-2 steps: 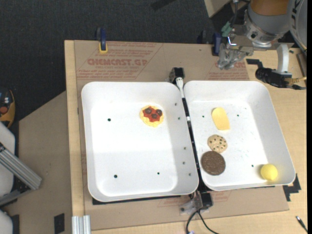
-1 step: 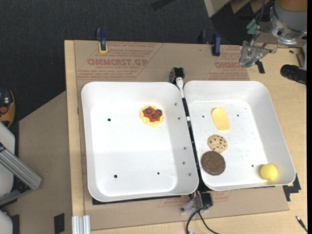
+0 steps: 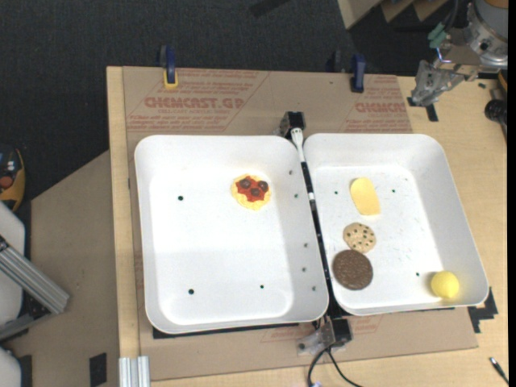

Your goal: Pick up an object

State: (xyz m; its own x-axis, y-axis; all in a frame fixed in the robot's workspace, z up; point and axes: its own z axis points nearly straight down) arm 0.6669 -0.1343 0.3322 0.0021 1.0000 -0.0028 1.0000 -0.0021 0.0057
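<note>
Jaws (image 3: 425,85) off bins; R bin (image 3: 451,176): cookies (image 3: 359,237).

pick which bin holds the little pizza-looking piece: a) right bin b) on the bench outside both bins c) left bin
c: the pizza-like piece lies alone in the left bin, while the right bin holds the yellow block, two cookies and the yellow ball.

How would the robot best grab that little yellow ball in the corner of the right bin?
Probably from straight above, jaws closing across the widest part of the yellow ball. It is round, so any grip angle works, but it sits close to the right bin corner wall; setting the jaws along the diagonal away from that wall leaves them room.
</note>
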